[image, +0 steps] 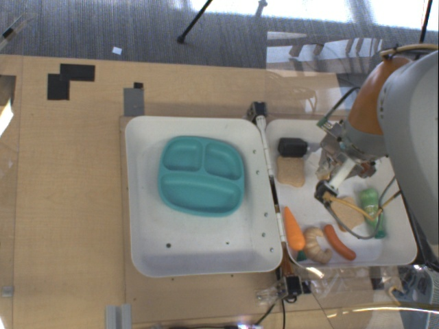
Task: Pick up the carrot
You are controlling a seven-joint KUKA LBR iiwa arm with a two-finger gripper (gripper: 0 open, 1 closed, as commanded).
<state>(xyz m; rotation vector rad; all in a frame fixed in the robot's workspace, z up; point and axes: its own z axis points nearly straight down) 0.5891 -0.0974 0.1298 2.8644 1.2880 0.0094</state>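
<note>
The gripper (328, 192) hangs over the middle of the right bin (405, 256), at the end of the grey arm (411, 115) that reaches in from the right, and nothing sits between its fingers; whether they are spread or pressed together is too small to tell from this slanted view. The carrot (293, 229) lies below and to the left of the gripper, near it but apart, on the bin floor close to the wall that divides the two bins. By that, the pick-up looks not yet done: the carrot rests untouched, and what is left is to bring the gripper over it, lower, close on it and lift. The carrot is a short orange cone, its thick end towards the bottom of the view and its narrow tip pointing up along the wall. Its lower end is just beside a pale knobbly lump (316, 245), and a red sausage (339, 242) lies a little further right, so the space around its thick end is crowded. Nearer the gripper are a tan slice (291, 171), a black block (292, 147) and a green piece (370, 201). In the left bin (144, 252) sits a teal divided plate (201, 175).
</note>
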